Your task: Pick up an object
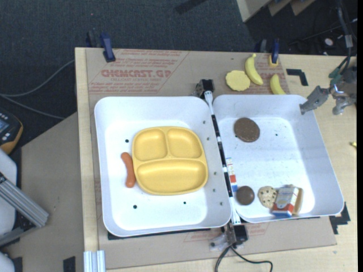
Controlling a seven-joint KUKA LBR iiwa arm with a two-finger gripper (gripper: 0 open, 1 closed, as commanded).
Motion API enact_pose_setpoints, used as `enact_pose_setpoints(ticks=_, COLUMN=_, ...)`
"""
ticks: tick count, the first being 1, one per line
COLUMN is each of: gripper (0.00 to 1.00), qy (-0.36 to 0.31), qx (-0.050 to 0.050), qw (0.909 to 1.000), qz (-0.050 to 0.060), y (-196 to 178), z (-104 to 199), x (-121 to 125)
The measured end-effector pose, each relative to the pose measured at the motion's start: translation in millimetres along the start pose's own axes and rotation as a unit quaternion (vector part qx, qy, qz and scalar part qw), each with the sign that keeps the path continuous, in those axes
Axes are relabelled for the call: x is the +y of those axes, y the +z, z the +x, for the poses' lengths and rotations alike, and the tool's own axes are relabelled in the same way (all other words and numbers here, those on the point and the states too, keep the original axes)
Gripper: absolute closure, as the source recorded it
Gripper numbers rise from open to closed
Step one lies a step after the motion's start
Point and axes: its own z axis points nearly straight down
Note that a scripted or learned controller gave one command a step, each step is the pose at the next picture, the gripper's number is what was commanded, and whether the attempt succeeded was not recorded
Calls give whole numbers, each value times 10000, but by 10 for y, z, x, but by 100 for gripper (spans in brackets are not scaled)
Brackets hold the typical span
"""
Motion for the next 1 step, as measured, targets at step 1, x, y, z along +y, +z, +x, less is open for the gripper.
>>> enact_pose_setpoints(ticks=1, gripper=0, qy=-29, qx=27, qw=10000, qz=45, y=1004, z=589, x=116)
